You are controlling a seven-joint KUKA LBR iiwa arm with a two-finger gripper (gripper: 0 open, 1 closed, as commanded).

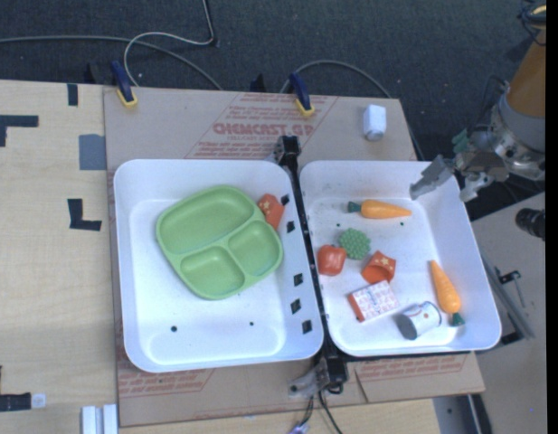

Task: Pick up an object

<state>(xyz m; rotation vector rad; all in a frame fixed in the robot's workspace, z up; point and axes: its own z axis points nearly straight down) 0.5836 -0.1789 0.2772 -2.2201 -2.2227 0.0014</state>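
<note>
A: Objects for picking lie mostly in the right bin (473, 242). What surrounds it?

B: Tabletop (43, 242) first, with a cardboard sheet (251, 129) under both bins. Touching the right bin's left wall sits the left bin (134, 242), which holds a green divided plate (220, 240) and a small red piece (272, 210) at the plate's edge nearest the right bin.

A: And the arm?

B: Its end effector (439, 175) hangs over the right bin's far right corner. Its fingers look spread and hold nothing.

A: Inside the right bin?

B: A carrot (385, 210) near the far wall, a second carrot (444, 286) by the right wall, a red-and-white box (373, 302), a silver can (418, 319) at the near wall, a red tomato (331, 259), a red pepper piece (379, 267), and a green broccoli (354, 241) around the middle.
</note>
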